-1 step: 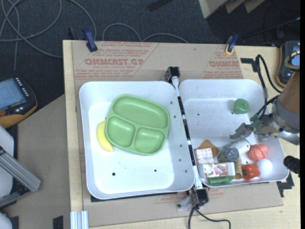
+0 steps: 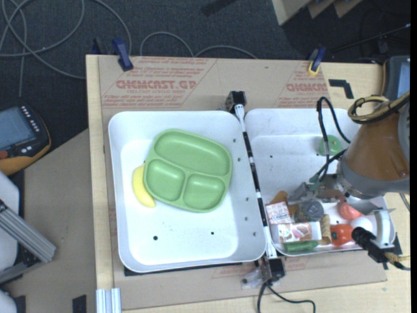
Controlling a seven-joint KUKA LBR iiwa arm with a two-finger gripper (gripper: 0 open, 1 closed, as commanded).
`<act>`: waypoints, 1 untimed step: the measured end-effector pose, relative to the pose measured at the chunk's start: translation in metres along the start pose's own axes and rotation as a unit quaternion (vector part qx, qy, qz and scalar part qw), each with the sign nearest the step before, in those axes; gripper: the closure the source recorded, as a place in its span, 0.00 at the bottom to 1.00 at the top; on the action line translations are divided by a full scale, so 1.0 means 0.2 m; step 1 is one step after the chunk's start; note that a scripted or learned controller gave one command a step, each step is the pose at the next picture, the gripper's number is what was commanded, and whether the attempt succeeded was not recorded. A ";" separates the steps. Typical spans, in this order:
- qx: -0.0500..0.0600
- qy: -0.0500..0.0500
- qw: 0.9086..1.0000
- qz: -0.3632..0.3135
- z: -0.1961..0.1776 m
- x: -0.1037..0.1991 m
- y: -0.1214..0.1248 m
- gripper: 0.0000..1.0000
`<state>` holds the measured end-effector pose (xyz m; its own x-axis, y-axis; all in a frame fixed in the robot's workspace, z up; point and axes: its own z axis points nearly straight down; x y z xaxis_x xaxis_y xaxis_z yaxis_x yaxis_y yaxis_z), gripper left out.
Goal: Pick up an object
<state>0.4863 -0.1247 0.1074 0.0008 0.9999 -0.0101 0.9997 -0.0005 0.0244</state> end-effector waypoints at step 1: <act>0.011 0.004 1.000 0.000 -0.32 -0.32 0.27 0.00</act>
<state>0.5391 -0.1881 0.1742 0.0009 1.0000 -0.0019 1.0000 -0.0009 0.0024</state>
